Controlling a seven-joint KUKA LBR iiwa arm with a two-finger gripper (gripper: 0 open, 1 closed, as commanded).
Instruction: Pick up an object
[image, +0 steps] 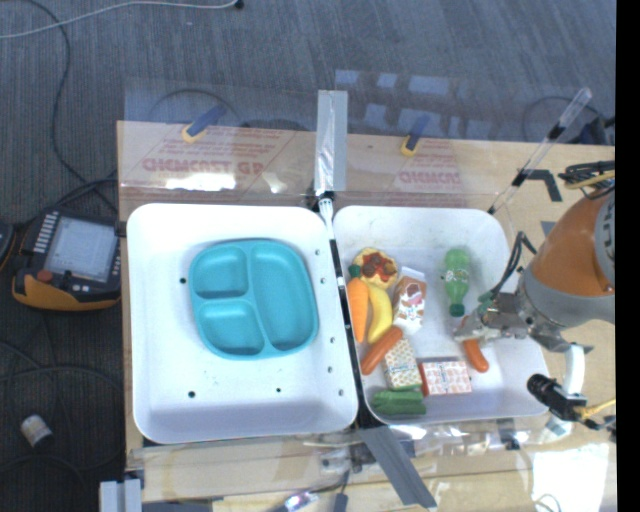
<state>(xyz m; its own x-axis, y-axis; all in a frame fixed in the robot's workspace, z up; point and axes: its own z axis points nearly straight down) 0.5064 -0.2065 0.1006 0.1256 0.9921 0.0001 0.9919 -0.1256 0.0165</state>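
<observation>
Bins sit side by side on the desk: the left bin (160, 400) holds a smooth turquoise divided plate (252, 298); the right bin (480, 225) holds toy food, including a green bottle (457, 277) and a banana (377, 312). My jaws (478, 325) hover beside the bottle, above a small orange piece (476, 355); I cannot tell their opening.

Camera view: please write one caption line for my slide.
Gripper low in the right bin among toy foods, beside a green bottle; blue tray in the left bin.

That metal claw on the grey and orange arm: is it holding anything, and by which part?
It cannot be told. The gripper sits low in the right white bin, beside the green bottle and just above a small orange sausage-shaped piece.
</observation>
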